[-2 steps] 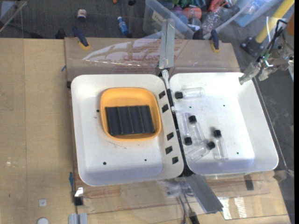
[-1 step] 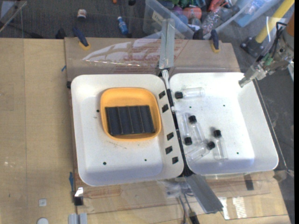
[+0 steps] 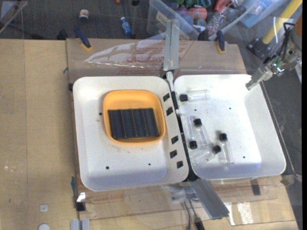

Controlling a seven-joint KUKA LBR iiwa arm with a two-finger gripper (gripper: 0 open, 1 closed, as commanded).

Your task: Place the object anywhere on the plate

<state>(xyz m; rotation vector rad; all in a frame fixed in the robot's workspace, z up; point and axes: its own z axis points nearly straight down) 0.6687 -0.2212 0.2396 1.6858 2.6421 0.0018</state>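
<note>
Poised at the far right rim of the right bin, gripper above the bin's back corner; too small and slanted to tell how wide the jaws stand, and nothing seen between them. Judged as the reach-in stage, before any pick.

Below and to the left of the jaws, scattered on the bin floor: clear vials with black caps. Nearest, one vial lying on its side toward the divider, level with the jaws. Farther down and left, a loose cluster: one vial, another just beside it, and two more close together, possibly touching.

Far left of the jaws, across the divider, in the left bin: an orange plate bearing a dark ribbed insert.

Next, likely: descend over one vial, preferably the lone one, close across its narrow body, lift, carry left over the divider, release on the plate. Round clear glass, so likely to roll or slip.
</note>
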